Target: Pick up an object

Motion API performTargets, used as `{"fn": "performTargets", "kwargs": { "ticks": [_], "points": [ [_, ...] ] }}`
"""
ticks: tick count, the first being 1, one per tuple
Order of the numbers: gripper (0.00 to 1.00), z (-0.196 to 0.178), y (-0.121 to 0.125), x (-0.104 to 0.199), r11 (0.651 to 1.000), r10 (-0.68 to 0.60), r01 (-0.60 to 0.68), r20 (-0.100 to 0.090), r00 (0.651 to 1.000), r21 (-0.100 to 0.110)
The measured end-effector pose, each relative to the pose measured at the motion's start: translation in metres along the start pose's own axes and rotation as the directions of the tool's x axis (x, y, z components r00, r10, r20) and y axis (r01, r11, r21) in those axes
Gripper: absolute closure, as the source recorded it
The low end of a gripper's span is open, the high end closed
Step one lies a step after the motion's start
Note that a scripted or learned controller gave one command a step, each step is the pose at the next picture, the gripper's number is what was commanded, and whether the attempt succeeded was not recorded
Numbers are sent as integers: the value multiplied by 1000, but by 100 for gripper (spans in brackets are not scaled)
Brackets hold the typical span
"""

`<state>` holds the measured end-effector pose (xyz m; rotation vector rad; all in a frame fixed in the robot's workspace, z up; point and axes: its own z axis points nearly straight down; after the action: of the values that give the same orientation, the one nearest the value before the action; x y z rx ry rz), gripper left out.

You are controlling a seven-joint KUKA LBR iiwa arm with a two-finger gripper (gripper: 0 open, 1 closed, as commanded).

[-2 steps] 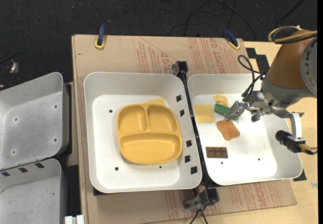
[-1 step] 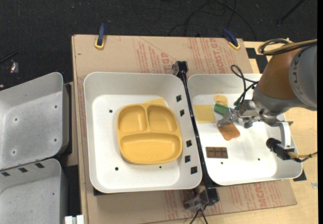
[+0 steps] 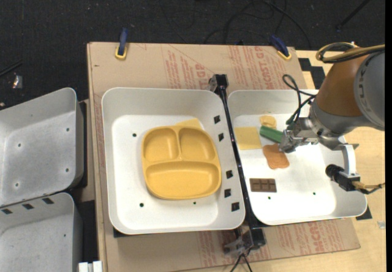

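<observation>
Two white bins sit on the surface (image 3: 159, 62). The left bin (image 3: 116, 142) holds one yellow divided tray (image 3: 181, 163). The right bin (image 3: 318, 197) holds five small items: pale yellow slab (image 3: 247, 138), green piece (image 3: 271, 133), orange piece (image 3: 275, 157), brown bar (image 3: 263, 185), small yellow bit (image 3: 267, 121). The fingers (image 3: 288, 141) hang over the green piece; grip unclear.

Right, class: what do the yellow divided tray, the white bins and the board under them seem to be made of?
Yellow divided tray: probably moulded plastic, one even colour, rounded compartment ridges, soft sheen.
White bins: likely thin plastic or coated sheet, with a smooth, faintly glossy surface and rounded corners; the look leaves it open.
Brown board: looks like cardboard, matte tan with red printed lettering.
</observation>
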<state>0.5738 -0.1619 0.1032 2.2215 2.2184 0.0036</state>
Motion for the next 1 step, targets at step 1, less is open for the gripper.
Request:
{"fn": "performTargets", "kwargs": {
  "ticks": [1],
  "points": [
    [100, -50, 11, 1, 1000, -4, 4, 2, 1000, -2]
  ]
}}
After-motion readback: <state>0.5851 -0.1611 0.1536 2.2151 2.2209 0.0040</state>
